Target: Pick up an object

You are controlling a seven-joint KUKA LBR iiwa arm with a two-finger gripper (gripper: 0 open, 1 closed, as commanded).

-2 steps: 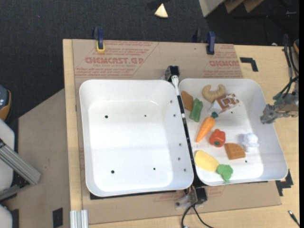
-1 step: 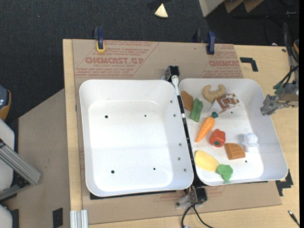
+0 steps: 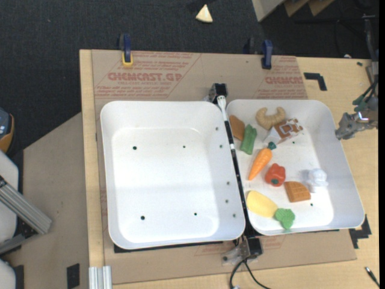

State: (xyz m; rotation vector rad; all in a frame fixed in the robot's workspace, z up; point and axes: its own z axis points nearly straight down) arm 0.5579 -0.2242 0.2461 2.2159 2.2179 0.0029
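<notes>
Toy food pieces, any of which would serve as the object to pick up, lie scattered in the right bin (image 3: 337, 161), loosely spread so that most stand apart with bare white floor between them, which should leave room for fingers to come down around one; an orange carrot (image 3: 260, 162) sits near the middle of that bin, a red pepper (image 3: 275, 174) just beside it at lower right, a green piece (image 3: 249, 139) above the carrot near the divider, a tan croissant (image 3: 269, 117) at the upper part, a yellow piece (image 3: 261, 203) and a green broccoli (image 3: 286, 217) touching near the lower edge, a brown wedge (image 3: 297, 191) right of them; the left bin (image 3: 114, 161) carries nothing but its dark floor dots, presumably kept as the drop side; the gripper (image 3: 352, 125) sits at the right edge of the frame, outside the bin's right rim and well apart from every toy; it is too small and blurred there, so I cannot tell how its fingers stand, and nothing visibly hangs from it; the pick looks not yet begun.
</notes>
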